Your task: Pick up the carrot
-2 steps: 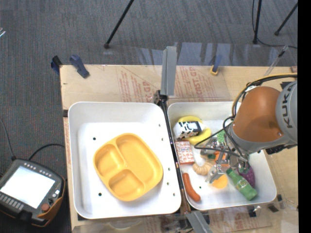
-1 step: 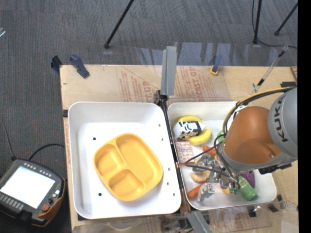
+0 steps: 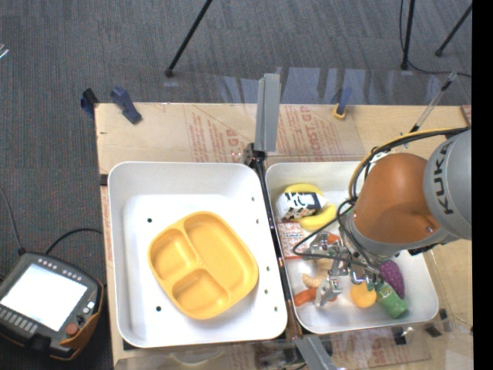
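The carrot (image 3: 303,299) is a small orange-red piece lying near the front left corner of the right bin (image 3: 420,314). A pale beige piece (image 3: 310,280) lies just behind it. My gripper (image 3: 331,290) hangs low in the right bin, under the orange wrist band (image 3: 393,199). It is just to the right of the carrot and very close to it. Whether it touches the carrot I cannot tell. Cables and the wrist hide part of the bin floor behind the gripper.
The right bin also holds a banana (image 3: 322,218), a black-and-white toy (image 3: 302,201), a printed packet (image 3: 291,239), an orange ball (image 3: 362,296), a purple piece (image 3: 391,277) and a green piece (image 3: 392,307). A yellow divided plate (image 3: 202,263) lies in the left bin (image 3: 127,206).
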Robot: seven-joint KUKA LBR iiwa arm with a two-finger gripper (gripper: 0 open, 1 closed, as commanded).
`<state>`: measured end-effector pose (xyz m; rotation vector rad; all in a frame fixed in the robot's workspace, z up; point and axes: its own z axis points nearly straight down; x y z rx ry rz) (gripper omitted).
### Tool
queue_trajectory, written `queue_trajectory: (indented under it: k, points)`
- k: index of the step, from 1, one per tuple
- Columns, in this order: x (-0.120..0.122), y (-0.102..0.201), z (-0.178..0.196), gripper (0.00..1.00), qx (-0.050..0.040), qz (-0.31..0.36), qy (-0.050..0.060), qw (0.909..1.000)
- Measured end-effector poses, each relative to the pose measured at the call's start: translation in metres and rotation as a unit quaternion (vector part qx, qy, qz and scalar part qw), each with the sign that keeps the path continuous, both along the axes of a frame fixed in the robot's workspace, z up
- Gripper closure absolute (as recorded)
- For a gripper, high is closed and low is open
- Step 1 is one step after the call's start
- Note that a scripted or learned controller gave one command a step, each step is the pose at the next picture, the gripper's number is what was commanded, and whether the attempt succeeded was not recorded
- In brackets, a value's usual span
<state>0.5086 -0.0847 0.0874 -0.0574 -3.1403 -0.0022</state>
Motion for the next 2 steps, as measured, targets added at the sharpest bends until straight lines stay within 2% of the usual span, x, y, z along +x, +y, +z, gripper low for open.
queue_trajectory:
  k: [1,2]
  points:
    - [-0.033,-0.015,-0.001,0.00,0.0001,0.013,0.001,0.9999]
    - [-0.031,-0.014,0.011,1.00,0.0007,0.015,-0.002,0.9999]
